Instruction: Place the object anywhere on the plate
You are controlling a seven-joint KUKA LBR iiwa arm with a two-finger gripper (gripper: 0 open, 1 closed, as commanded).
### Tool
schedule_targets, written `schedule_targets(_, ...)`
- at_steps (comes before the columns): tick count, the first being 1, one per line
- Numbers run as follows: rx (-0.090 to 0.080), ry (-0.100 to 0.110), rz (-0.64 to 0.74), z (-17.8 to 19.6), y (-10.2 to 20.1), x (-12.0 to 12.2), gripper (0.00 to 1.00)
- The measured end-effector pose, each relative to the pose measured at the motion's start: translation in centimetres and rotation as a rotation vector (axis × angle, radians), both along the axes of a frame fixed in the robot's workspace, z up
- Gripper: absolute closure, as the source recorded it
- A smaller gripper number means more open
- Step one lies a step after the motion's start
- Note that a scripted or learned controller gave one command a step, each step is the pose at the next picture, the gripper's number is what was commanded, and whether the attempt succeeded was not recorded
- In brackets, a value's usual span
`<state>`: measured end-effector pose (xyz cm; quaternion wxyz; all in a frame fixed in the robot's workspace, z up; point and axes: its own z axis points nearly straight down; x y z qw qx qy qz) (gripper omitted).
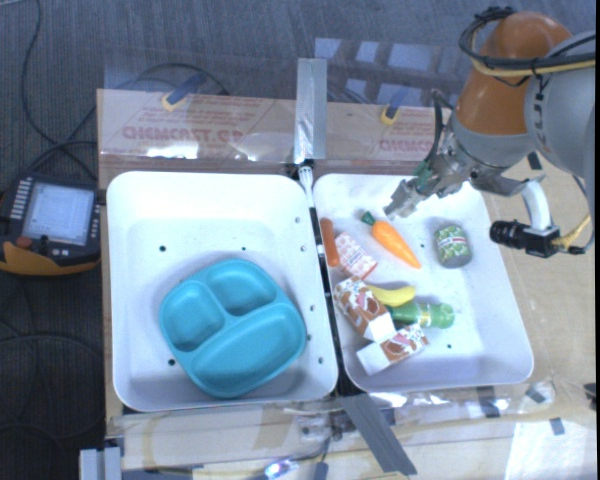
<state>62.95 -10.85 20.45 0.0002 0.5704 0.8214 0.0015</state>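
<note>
On the desk (pixel 70 388) sit two shallow white bins side by side. The left bin (pixel 140 218) holds a blue divided plate (pixel 233 325), which lies toward the 5 o'clock part of that bin, its three compartments bare. The right bin (pixel 490 318) carries a cluster of toy foods: an orange carrot (pixel 394 243) with a green top lies near the bin's middle, pointing toward 4 o'clock; at 3 o'clock from it, apart, rests a round dark green mottled piece (pixel 452 246). At 7 o'clock from the carrot lies a small red-and-white packet (pixel 356 259), just beside an orange strip (pixel 328 241) against the bin's left wall. Lower down, a yellow banana (pixel 393 295), a green bottle-shaped item (pixel 422 315) and two printed cartons (pixel 358 306) (pixel 393 349) crowd together, touching or nearly so. The arm comes in from 2 o'clock, and its gripper (pixel 400 204) hangs over the right bin's upper part, just at 12 o'clock of the carrot's leafy end. How far the gripper is open cannot be told at this slant, and nothing is seen held in it. A handheld controller (pixel 46 223) lies at 9 o'clock on the floor.
</note>
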Motion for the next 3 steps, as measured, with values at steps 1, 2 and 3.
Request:
schedule_targets(1, -0.002, 0.003, 0.082, -2.1, 9.3, -2.3, 1.0)
schedule_targets(2, -0.002, 0.002, 0.056, -2.0, 9.7, -0.5, 1.0)
schedule_targets(3, -0.002, 0.005, -0.228, -2.0, 15.1, 0.0, 1.0)
